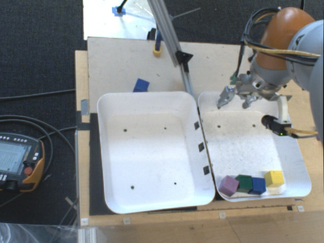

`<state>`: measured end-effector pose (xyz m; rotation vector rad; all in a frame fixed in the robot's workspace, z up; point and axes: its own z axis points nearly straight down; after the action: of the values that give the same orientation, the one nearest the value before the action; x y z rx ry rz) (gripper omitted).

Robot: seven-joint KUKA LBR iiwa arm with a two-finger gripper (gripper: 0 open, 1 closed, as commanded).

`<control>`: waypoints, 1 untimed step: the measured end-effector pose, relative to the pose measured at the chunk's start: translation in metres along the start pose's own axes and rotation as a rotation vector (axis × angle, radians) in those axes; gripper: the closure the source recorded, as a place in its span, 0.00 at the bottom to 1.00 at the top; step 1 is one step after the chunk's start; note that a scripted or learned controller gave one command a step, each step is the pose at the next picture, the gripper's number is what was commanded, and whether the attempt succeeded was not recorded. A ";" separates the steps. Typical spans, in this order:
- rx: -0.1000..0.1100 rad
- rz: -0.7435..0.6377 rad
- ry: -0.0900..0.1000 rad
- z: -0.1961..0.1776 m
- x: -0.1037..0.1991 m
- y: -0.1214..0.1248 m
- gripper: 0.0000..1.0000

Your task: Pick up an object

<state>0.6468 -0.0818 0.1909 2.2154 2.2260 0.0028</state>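
From the camera view above the bench we see the gripper (236, 98) hanging over the far edge of the right bin (296, 158), its two grey fingers (224, 98) spread apart with nothing between them, so we read it as open and carrying nothing. The arm (283, 32) bends in from the right with its orange band just above the wrist, which puts the tool high over the bin's back rim, not down among the objects. The things we could pick lie well below the gripper in the picture, huddled against the bin's near wall: a purple block (229, 185) nearest the divider, then a green block (245, 181), a blue block (258, 186) and a yellow block (274, 178) on a pale piece, all touching or just beside one another. We judge they sit there because the shallow bin slopes or because they were pushed into the corner, and that crowding will make a clean grasp harder, since the fingers need room on both sides. The left bin (111, 135), to the gripper's left, has a bare floor. Another small blue block (141, 85) rests on the bench beyond that bin, far to the gripper's left and outside either bin. We judge the pick not yet begun.
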 end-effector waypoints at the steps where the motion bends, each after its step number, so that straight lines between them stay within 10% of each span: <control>1: 0.008 0.007 0.000 0.098 -0.042 -0.033 0.00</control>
<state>0.6144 -0.1236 0.0927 2.2267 2.2223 -0.0066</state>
